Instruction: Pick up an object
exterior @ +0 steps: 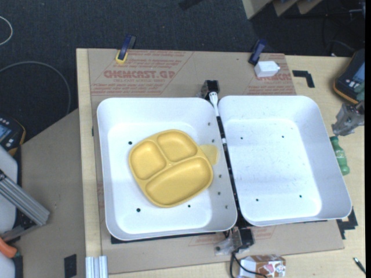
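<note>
Camera view: nothing picked yet

The yellow divided plate lies flat mid-floor of the left bin, untouched. At the right bin's right edge, what is probably the gripper hovers; its closure I cannot tell. The whole pick remains.

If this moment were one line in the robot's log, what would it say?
stage: before pick | hand: at right bin's far right edge | yellow divided plate: lying in left bin, untouched
</note>
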You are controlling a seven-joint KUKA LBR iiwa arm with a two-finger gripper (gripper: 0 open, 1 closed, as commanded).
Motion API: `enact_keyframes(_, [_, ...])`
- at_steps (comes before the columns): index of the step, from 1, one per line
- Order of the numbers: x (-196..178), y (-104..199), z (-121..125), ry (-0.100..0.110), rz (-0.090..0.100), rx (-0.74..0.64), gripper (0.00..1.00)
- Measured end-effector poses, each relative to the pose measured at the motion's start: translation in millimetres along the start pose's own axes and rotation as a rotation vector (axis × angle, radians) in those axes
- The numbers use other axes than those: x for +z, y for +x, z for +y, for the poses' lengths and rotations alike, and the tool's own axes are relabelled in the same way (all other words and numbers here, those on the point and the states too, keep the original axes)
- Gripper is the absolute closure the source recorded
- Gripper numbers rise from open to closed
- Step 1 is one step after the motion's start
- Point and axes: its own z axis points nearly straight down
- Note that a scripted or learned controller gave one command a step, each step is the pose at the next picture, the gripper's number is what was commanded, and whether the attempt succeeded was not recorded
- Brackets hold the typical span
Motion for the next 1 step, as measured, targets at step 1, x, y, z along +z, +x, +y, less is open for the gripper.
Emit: enact_keyframes(1, [41.6, 175.7, 0.9, -0.008, 0.001, -0.017, 1.00])
